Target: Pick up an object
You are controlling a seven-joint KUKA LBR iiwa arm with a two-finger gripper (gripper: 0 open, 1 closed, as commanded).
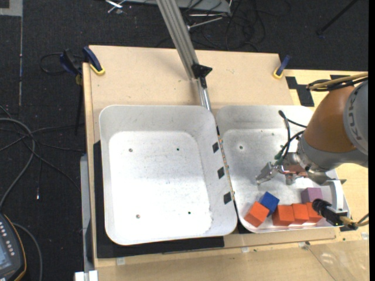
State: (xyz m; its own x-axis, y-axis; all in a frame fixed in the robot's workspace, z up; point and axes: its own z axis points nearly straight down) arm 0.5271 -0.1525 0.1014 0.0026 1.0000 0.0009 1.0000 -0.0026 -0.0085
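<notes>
Here, the metal two-finger gripper [265, 176] is seen spread open and empty above the right shallow white bin [246, 127], just beside a small blue cube [269, 201]. The approach step is judged underway; lowering and closing are needed next.

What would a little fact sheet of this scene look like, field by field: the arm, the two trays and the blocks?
arm: grey with an orange band, reaching in from the right over the right bin
gripper: low above the right bin's floor, just above the blocks
right bin: holds all the blocks, along its near edge
blocks: blue block, orange block, orange pair, purple block
left bin: white, shallow
held: no block seen in the gripper
</notes>
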